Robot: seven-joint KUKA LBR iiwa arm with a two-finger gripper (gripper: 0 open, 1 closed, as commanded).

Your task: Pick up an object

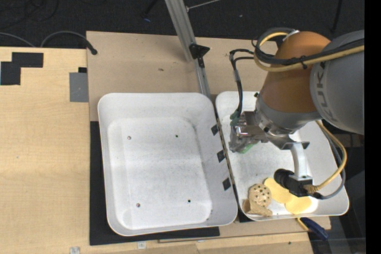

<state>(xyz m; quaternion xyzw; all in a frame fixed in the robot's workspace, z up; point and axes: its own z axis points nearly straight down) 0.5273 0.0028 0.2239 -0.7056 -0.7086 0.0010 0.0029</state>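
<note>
From above, you see the gripper (241,141) hanging low over the right bin (331,151), near its left wall; you cannot tell how it stands. The tan dotted block (259,198) and yellow piece (293,201) lie at that bin's front edge.

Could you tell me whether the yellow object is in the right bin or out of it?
In: the yellow object lies inside the right bin.
</note>
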